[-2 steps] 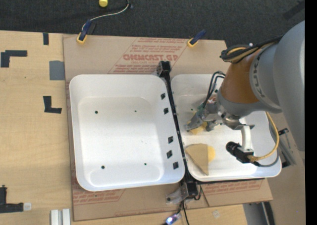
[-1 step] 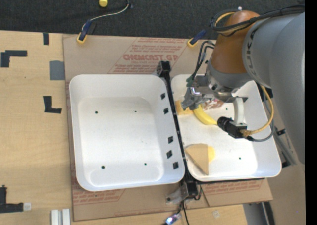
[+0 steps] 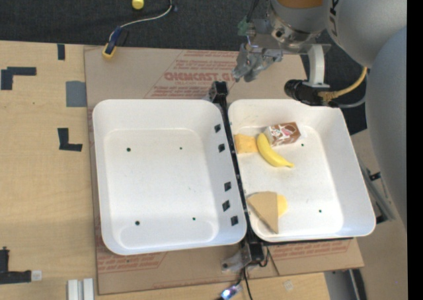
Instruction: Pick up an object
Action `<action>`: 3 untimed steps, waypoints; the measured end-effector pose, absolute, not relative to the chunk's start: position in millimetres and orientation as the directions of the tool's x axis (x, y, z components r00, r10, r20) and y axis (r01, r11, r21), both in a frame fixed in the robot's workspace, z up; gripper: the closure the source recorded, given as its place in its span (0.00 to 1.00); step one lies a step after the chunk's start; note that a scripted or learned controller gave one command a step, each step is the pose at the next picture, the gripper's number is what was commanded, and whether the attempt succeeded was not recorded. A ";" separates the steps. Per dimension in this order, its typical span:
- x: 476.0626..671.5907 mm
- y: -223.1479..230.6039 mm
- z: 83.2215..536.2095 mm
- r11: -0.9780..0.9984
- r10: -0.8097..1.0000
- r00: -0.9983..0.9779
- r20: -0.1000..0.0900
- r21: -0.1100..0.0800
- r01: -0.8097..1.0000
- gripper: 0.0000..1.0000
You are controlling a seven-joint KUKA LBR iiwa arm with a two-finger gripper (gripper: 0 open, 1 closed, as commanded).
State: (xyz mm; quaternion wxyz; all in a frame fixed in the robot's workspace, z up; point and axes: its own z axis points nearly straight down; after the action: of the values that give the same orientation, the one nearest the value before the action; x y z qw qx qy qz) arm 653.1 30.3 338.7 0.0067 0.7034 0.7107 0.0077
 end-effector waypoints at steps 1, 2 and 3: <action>669.5 10.4 439.6 0.002 1.000 -0.002 -0.001 0.013 1.000 1.00; 668.1 -19.2 542.3 0.000 1.000 0.000 -0.002 0.012 1.000 1.00; 668.1 -78.6 534.4 -0.005 1.000 0.005 -0.003 0.000 1.000 1.00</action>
State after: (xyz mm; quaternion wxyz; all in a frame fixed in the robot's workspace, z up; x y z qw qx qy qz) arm 668.1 -78.6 534.4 0.0010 0.7089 0.7053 -0.0009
